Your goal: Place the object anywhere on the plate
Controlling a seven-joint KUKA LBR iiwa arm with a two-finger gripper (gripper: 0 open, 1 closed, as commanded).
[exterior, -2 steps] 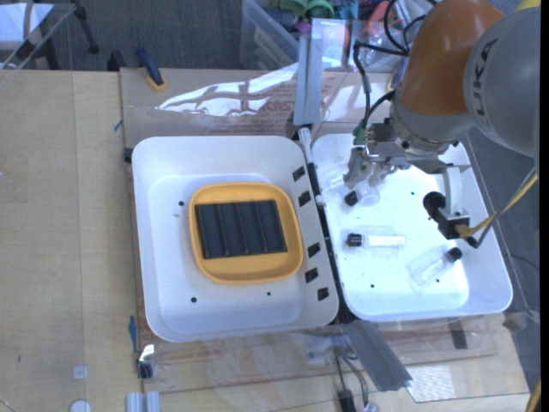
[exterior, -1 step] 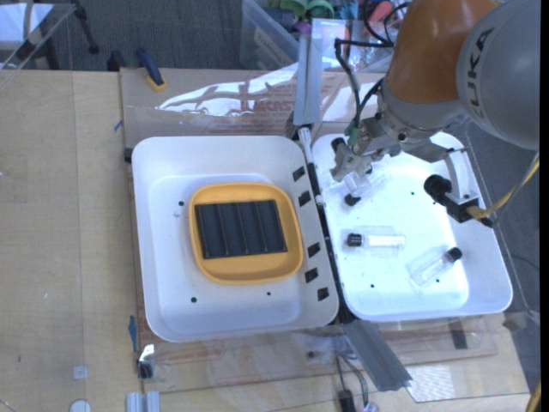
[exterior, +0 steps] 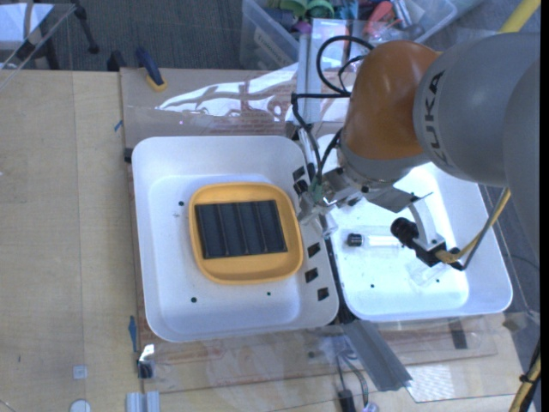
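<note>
Nearest, by the front edge of the bench (exterior: 69,230), a grey metal bracket (exterior: 377,363) below the seam of the two bins. Next, in the left bin (exterior: 163,307), set about its middle: the yellow plate (exterior: 246,269) with a dark ribbed inset, bare, nothing on it. Along that bin's right rim, a row of small black tabs (exterior: 311,275).

In the right bin (exterior: 480,294), near its left edge and about midway from front to back: a small white tube (exterior: 377,242) with a dark cap, lying flat on the bin floor, cap toward the plate. Taken to be the task's thing. Well apart from the plate, with both bin rims between. Touching nothing of the robot, as far as can be seen.

Just beyond the tube, over the seam of the bins, the gripper (exterior: 322,200), hanging under the orange band of the arm (exterior: 489,101). Wide or narrow: cannot tell, too much hidden under the wrist and its cables. Nothing seen held.

Farthest, past the back edge of the bench, a clear tub (exterior: 257,11) of coloured toys.

Judged so: nothing of the task done yet. Left to do: closing on the tube, lifting it clear of the rims, carrying it leftward, setting it down anywhere on the plate.
</note>
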